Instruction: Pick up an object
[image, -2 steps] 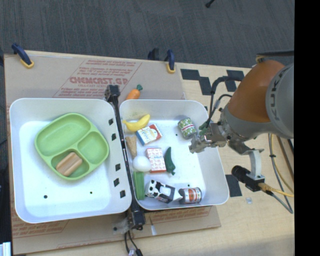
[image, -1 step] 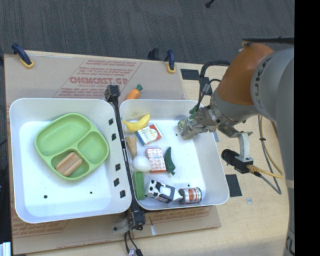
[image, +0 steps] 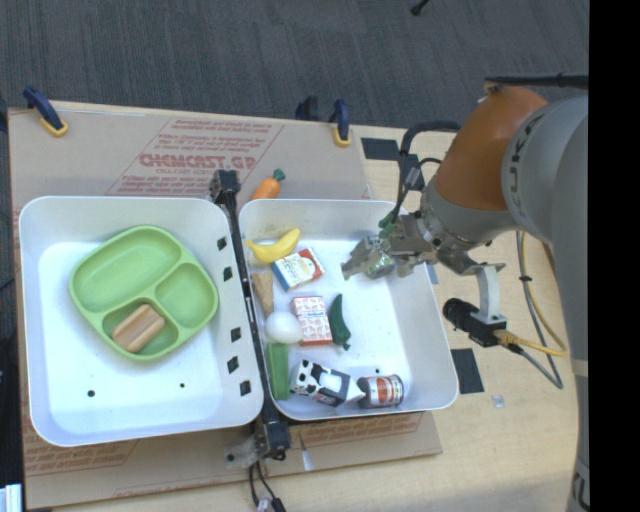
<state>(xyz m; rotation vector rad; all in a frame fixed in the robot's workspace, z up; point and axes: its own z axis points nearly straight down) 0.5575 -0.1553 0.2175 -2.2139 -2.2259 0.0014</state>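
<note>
The gripper is seen above the upper right part of the right bin, but whether it is apart or together cannot be told, and nothing is seen held in it. The objects are spread to its left and below: a banana, a small carton, a red-and-white box, a dark green vegetable and a can. A green divided plate is seen in the left bin.

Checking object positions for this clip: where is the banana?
The banana lies in the right bin, near its upper-left corner, just above the small carton and below the carrot.
</note>
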